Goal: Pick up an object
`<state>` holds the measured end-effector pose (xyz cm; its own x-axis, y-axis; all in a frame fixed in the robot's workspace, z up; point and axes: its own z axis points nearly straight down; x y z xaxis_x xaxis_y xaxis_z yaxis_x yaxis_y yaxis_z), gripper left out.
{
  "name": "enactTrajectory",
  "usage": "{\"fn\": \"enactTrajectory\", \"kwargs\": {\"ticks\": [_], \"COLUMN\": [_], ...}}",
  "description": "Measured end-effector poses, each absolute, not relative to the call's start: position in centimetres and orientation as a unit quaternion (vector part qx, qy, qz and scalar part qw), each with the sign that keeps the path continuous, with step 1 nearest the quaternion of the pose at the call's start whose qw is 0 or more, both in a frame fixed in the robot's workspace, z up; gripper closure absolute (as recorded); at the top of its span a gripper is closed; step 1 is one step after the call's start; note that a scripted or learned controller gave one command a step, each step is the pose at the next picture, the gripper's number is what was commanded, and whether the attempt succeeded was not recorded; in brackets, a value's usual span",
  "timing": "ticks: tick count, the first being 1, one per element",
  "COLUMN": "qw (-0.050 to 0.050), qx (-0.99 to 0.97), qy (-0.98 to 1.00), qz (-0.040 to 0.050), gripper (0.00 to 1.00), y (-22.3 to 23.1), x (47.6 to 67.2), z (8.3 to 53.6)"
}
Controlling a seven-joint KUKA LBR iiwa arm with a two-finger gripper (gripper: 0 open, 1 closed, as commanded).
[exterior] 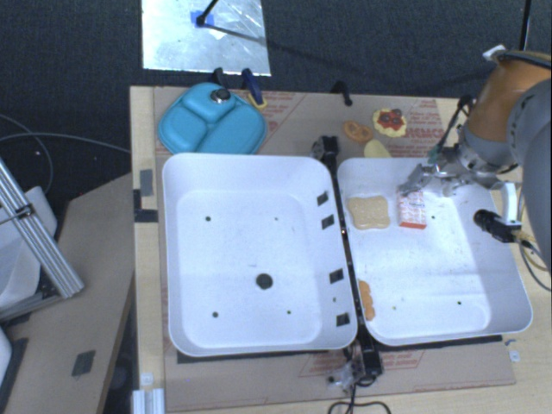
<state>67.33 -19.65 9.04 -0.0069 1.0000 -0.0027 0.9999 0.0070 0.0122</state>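
Observation:
The right bin holds a tan slice of toast near its back left. Beside the toast lies a small red and white packet. An orange snack piece rests against the bin's left wall. My gripper hangs at the back of this bin, just above and behind the packet, open with nothing between its fingers. The grey arm with its orange band comes in from the upper right.
The left bin holds one small dark disc. Behind it sit a blue divided plate and a blue clamp. Behind the right bin lie a toy pizza, an orange piece and a yellow piece.

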Motion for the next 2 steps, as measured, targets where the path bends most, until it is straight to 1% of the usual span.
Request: {"fn": "enactTrajectory", "kwargs": {"ticks": [1,2], "qw": [0.002,0.002], "qx": [0.704,0.704], "qy": [0.710,0.711], "qz": [0.0018,0.0011], "gripper": [0.00,0.00], "y": [-13.2,-7.9], "x": [64.2,67.1], "z": [8.7,8.6]}}
